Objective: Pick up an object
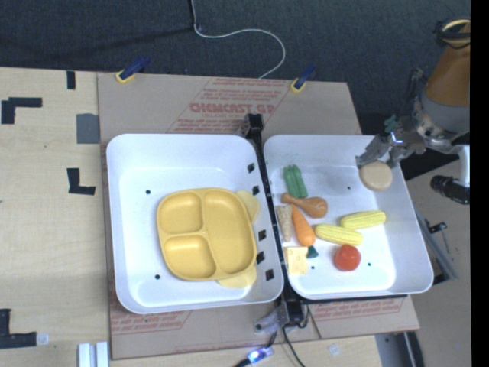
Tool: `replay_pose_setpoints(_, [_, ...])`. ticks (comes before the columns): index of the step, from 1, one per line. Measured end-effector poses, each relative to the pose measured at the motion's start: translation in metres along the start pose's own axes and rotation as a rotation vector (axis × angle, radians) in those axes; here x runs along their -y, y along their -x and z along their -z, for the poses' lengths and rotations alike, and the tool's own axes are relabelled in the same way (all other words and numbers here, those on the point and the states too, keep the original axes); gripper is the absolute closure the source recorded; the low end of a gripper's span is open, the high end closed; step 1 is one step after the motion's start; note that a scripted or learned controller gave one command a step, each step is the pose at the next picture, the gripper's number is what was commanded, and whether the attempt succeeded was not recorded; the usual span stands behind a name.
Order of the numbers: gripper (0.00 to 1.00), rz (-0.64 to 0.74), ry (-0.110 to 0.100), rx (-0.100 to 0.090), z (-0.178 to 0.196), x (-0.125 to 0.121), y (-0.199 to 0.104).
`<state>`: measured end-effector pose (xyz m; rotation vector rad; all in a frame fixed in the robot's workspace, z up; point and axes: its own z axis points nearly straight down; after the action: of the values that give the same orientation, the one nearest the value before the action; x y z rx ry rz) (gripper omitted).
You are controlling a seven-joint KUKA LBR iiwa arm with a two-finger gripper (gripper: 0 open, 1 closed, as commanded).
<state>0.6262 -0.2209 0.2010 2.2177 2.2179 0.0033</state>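
Note:
My gripper hangs over the far right corner of the right bin. A round tan bun-like piece sits directly under its tip, touching or nearly touching it; whether it is held I cannot tell. Further left in that bin lie a green vegetable, a brown drumstick, an orange carrot, two yellow corn cobs, a red tomato and a yellow cheese wedge.
The left bin holds a yellow divided plate with a pale yellow piece sticking out beneath it. A white cable loops over the dark floor behind the bench. The bins rest on brown cardboard.

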Motion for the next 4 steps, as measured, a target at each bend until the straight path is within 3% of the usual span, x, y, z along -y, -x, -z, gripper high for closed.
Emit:
replay_pose_setpoints(1, [1.00,0.001,-0.003,-0.002,0.025,-0.001,0.000])
replay_pose_setpoints(4, [1.00,0.005,-0.009,-0.004,0.033,0.063,-0.144])
